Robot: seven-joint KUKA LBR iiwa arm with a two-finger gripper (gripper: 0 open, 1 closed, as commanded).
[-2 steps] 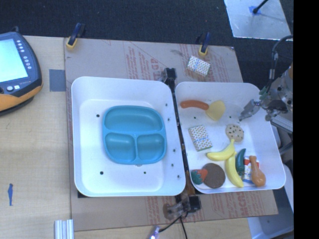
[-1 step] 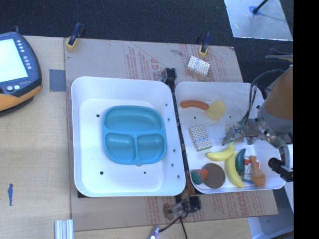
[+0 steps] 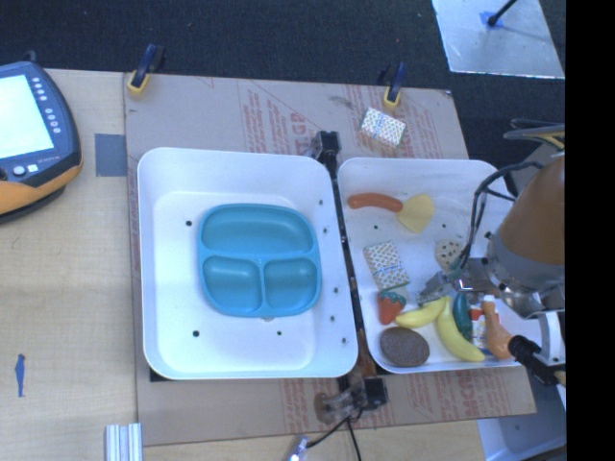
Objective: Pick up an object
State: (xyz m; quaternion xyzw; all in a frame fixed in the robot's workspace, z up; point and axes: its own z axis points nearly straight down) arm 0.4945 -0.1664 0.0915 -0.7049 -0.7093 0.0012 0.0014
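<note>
Rising closest to the lens, the arm reached in over the right bin's far side. Its gripper hung low above the clutter there.

Far left, a teach pendant lay on the bench, well apart from the work. Next came the left bin, which held a blue divided plate near its middle. The right bin carried everything worth picking. A sausage and a pale yellow piece sat along its back. A patterned block lay further forward, with a red piece just beside it and a brown disc at the front.

The likeliest target seemed to be the small banana. It lay just in front of the gripper and slightly to its left, with its long axis running left to right and its right end tipped up toward the tool. A second, larger banana curved away from that same spot toward the front wall. A teal object and an orange one pressed close on the right.

Whether the gripper was spread or closed could not be told, since the wrist hid it, and nothing was visibly held. With the objects packed so tightly, a descent there would probably have to straddle the small banana across its width.
</note>
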